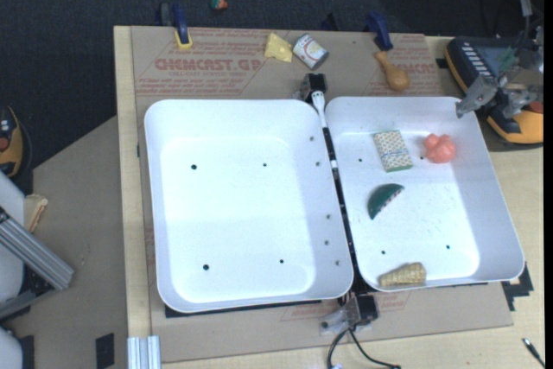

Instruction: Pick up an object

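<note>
Two shallow white bins sit side by side on a bench topped with brown printed board. The left bin (149, 127) shows a bare white floor with a few small dark dots. The right bin (508, 231) holds the four things that could be picked up. A small block with a pale checked pattern (391, 149) lies towards the far side, tilted a little. Just to its right, apart from it, rests a pinkish-red lump (439, 148). A dark green half-round piece (384, 200) lies near the middle of the floor, below the block. A tan ridged piece (403, 275) lies against the near rim. None of the four touches another. The gripper (480, 96) shows as a grey metal shape at the right edge, above the far right corner of the right bin and well apart from all four things; how wide it stands cannot be told, and nothing is seen in it. Beside it lie a black keypad unit (473, 59) and an orange-and-yellow item. On the board beyond the bins lie a yellow wedge (278, 47), a small pale can (309, 52) just beside it, and a brown wooden piece (393, 72). Two blue clamps (180, 23) grip the board's far edge.
</note>
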You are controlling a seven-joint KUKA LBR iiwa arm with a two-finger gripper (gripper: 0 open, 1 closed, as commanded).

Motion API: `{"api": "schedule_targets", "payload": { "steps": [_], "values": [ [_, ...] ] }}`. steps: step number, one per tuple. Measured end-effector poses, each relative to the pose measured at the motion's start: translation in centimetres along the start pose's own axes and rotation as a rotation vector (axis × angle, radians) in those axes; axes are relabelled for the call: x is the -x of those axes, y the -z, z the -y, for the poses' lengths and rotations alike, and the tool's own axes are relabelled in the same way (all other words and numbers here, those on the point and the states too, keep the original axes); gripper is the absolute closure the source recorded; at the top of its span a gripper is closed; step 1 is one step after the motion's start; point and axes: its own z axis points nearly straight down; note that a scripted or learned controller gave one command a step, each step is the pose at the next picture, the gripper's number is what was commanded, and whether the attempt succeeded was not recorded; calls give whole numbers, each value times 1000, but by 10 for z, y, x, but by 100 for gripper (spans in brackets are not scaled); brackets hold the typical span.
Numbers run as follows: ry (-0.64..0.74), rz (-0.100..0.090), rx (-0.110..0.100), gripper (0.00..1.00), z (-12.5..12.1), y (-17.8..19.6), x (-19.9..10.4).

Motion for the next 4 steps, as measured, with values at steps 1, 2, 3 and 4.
{"api": "schedule_targets", "payload": {
  "steps": [1,2,3,4],
  "values": [
    [2,-5,-7,0,-29,-170,-30],
    [2,2,4,100,-31,-150,-27],
    [-4,-4,-12,100,81,-162,-35],
    [-1,-4,-6,100,143,-175,-84]
  ]
}}
